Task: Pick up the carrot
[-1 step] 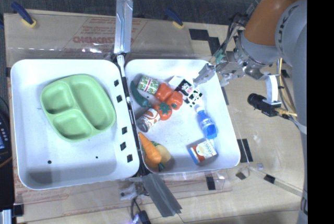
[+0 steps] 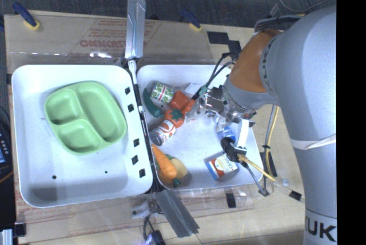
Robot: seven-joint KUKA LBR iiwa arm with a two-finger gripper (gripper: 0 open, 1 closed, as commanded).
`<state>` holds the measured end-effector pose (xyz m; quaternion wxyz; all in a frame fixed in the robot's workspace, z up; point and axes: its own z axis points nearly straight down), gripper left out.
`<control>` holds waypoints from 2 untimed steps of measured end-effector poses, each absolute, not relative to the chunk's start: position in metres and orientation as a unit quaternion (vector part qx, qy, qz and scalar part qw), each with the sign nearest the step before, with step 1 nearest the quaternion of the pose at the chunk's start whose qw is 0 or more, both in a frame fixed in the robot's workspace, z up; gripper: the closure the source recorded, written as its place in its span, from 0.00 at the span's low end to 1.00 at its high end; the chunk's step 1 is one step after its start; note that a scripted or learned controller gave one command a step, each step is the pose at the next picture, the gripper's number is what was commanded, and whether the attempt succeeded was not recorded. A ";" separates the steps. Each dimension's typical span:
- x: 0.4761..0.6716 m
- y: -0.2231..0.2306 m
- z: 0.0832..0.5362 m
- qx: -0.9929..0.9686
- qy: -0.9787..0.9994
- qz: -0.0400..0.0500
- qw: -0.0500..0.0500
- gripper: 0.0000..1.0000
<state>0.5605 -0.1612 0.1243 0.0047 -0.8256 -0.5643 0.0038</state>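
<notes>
The jaws (image 2: 201, 102) are seen low in the right bin (image 2: 194, 71), just beside a small red item (image 2: 182, 102); their state cannot be told. The carrot (image 2: 164, 165) is found well apart from them, at the bin's near-left corner.

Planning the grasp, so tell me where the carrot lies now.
The carrot lies in the right bin, at its near-left corner by the divider, beside a pale yellowish item.
</notes>
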 end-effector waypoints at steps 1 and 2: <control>0.486 -0.141 0.147 -0.821 -0.571 0.003 0.004 0.00; 0.476 -0.094 0.089 -0.862 -0.507 0.002 0.002 0.00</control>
